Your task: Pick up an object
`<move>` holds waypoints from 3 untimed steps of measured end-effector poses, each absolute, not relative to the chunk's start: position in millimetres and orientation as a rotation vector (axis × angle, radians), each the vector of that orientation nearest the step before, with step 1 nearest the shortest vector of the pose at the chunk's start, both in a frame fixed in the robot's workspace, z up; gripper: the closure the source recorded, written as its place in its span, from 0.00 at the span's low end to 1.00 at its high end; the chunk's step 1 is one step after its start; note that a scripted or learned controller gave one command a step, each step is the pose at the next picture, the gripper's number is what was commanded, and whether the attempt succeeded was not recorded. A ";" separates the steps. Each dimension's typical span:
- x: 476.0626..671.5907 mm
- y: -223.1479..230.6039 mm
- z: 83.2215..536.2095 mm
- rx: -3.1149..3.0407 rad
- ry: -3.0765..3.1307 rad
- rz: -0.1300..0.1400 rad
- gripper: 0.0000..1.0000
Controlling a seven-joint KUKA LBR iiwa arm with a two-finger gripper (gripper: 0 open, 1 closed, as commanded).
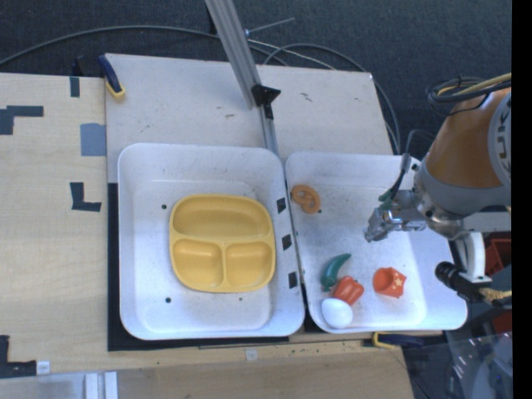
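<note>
While my gripper (381,227) hangs over the right bin (366,173), fingers' state unclear to me, an orange star-shaped toy (388,282) lies near below it.

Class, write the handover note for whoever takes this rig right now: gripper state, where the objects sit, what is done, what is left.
Gripper: over the right bin, holding nothing that can be seen; finger state unclear.
Right bin: brown ring-shaped piece near the left wall; green piece, red-orange piece and white egg-shaped piece clustered at the front; red piece to their right.
Left bin: yellow divided tray.
Done: nothing lifted.
Left: grasp and lift an object.
</note>
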State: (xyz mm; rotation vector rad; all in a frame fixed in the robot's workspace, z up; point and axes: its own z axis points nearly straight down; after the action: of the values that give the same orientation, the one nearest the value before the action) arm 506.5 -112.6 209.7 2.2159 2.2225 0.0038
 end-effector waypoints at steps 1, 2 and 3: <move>507.3 -112.5 241.5 2.218 2.222 0.002 1.00; 510.8 -65.4 239.2 2.216 2.230 0.000 1.00; 517.0 -7.6 231.3 2.216 2.232 -0.002 1.00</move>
State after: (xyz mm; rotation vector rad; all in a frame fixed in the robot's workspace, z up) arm 517.0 -7.6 231.3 2.2156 2.2319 -0.0019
